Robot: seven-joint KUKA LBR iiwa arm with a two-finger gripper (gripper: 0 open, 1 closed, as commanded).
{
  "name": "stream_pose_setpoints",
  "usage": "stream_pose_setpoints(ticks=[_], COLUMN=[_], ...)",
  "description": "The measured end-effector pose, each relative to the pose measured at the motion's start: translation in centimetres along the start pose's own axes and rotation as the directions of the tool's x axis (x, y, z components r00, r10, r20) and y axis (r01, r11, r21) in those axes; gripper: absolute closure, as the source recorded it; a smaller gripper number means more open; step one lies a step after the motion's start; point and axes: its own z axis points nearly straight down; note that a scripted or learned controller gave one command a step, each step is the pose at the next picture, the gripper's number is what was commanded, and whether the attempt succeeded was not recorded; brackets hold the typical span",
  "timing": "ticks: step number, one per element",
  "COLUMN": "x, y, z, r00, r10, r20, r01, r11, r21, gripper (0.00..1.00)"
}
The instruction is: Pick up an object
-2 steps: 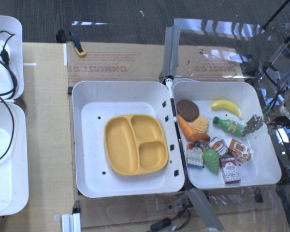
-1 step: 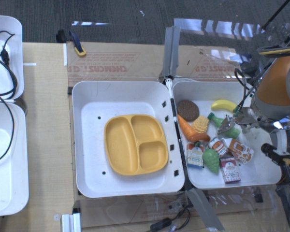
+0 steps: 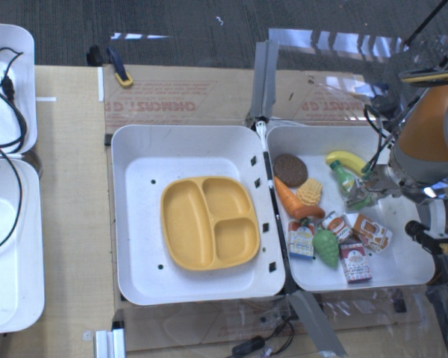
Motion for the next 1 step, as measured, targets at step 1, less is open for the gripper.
stream_pose_setpoints(ticks=[1], x=[3.14], y=[1.48], z=[0.57], r00=[0.997], r10=[-0.082], r20=[0.001], r01=[0.082], r11=[0.997], r21=[-0.004], gripper=[1.00])
